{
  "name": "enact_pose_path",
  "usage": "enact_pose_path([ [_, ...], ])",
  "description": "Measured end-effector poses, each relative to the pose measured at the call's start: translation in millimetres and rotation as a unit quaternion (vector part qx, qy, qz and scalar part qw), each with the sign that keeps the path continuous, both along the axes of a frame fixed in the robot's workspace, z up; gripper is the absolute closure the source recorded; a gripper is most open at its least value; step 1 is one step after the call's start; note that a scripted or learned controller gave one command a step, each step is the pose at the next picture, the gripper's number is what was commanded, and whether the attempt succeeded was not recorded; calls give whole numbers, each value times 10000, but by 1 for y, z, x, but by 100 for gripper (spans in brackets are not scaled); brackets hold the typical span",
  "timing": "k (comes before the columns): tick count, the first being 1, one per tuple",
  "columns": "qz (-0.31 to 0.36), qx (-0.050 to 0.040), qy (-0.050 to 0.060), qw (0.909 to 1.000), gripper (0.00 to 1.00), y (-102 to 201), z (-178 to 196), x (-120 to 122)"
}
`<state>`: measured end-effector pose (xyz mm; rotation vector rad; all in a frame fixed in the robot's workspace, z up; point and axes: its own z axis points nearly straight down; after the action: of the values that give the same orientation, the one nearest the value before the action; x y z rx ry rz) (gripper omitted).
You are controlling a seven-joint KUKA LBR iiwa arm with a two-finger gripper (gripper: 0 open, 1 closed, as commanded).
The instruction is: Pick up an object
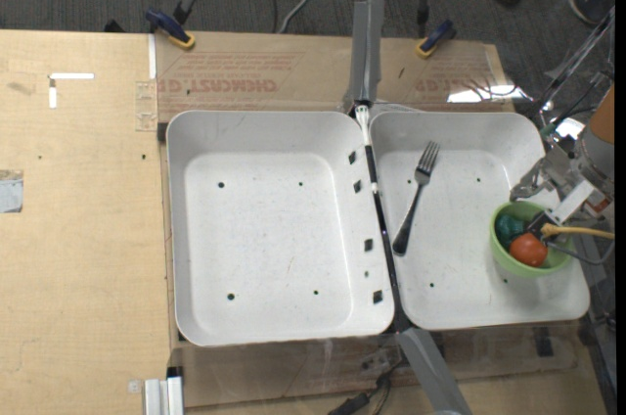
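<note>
A dark fork [413, 198] lies at a slant in the right bin [460, 300], tines toward the far wall, handle end near the divider. A green bowl [509, 252] sits at that bin's right side, holding a teal object [510, 226] and a red-orange ball [529, 250]. My gripper [544, 196] reaches in from the right edge and hovers over the far rim of the bowl. Part of the bowl is hidden behind it.
The left bin [196, 207] stands beside the right one, with a row of black clips [370, 207] along the divider between them. A cardboard sheet [254, 75] lies behind the bins and a wooden benchtop [73, 207] on the left.
</note>
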<state>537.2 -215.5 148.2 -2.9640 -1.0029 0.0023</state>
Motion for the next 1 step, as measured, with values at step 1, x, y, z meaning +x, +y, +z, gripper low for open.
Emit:
enact_pose_path([
  [1, 138, -60, -79, 9999, 0, 39, -52, -56],
])
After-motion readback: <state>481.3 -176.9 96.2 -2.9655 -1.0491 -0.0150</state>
